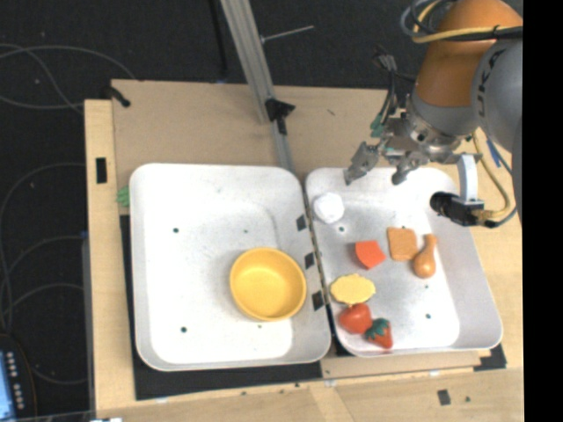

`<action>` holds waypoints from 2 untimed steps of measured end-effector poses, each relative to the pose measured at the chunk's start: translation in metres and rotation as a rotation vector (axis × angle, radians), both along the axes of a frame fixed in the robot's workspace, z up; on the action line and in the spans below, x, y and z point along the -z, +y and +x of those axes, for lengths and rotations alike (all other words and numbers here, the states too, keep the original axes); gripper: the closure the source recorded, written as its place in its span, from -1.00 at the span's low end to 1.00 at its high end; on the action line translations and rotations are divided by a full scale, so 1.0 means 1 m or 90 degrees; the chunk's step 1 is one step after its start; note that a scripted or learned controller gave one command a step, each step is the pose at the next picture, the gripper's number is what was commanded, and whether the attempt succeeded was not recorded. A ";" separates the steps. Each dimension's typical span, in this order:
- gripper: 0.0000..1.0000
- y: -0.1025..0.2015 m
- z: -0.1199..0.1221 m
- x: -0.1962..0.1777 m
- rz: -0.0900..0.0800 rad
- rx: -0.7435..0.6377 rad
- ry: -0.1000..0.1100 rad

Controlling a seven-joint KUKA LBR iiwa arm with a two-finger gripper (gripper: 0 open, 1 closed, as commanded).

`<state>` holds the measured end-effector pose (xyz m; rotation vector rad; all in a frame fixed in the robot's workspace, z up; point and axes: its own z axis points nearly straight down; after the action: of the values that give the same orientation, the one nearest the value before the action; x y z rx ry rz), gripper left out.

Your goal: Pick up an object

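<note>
My gripper (378, 170) hangs over the far edge of the right bin (457, 323), its two fingers spread apart with nothing between them. Below it in that bin lie a small white object (328, 207), an orange-red block (370, 254), a tan orange piece (402, 243), an orange pear-shaped piece (425, 259), a yellow flat piece (352, 288), a red tomato-like piece (355, 318) and a strawberry (380, 333). The white object is the nearest to the gripper, a little to its lower left.
The left bin (176, 227) holds a yellow bowl (266, 283) near its front right. A grey metal post (251, 55) slants up behind the bins. A black part with cables (457, 207) hangs off the arm over the right bin's far right.
</note>
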<state>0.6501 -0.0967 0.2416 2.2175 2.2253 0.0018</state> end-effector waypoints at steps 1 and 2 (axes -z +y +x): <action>-1.00 0.000 0.000 0.000 0.000 0.000 0.000; -1.00 -0.012 -0.005 0.051 -0.003 0.003 0.004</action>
<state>0.6456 -0.1086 0.1906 2.2240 2.2204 -0.0091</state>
